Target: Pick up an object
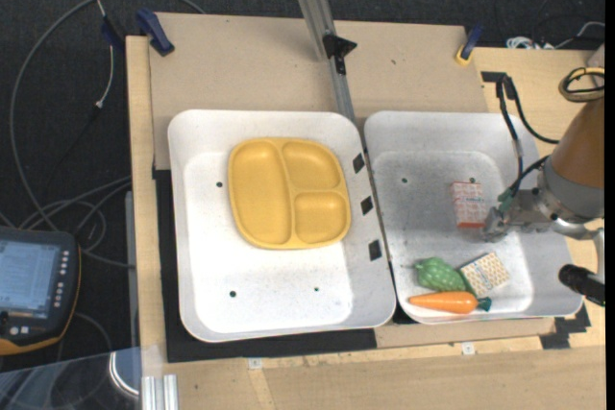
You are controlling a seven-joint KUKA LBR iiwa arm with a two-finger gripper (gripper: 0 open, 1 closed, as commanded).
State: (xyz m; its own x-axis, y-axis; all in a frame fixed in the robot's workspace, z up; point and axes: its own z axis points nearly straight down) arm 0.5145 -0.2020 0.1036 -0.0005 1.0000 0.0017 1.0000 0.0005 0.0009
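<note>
The gripper (pixel 498 220) is seen low in the right bin (pixel 423 132), at the end of the grey wrist that enters from the right, but whether it is spread or pressed together cannot be told, since its tip is small and dark against the bin floor. Just to its left, touching or nearly so, a small red-and-white carton (pixel 468 203) stands on the bin floor; this is judged to be the thing nearest to being taken. It is expected to be light and fairly stiff, with flat printed card faces that could slide or crush a little under a hard squeeze, so a hold across its two narrower flat sides would be advised. Nearer the front of the same bin a small patterned packet (pixel 485 273) lies flat, a green toy vegetable (pixel 440 274) lies just to its left, and an orange toy carrot (pixel 443 302) lies along the near wall; these are judged light, smooth and rounded, and so more apt to slip. The bin floor is white, speckled and shallow, with open room around the carton on its far and left sides. In the left bin (pixel 202 302) a yellow divided plate (pixel 288 191) is set. Both bins rest on a tan bench (pixel 240 53), beyond which dark carpet and cables are seen.
</note>
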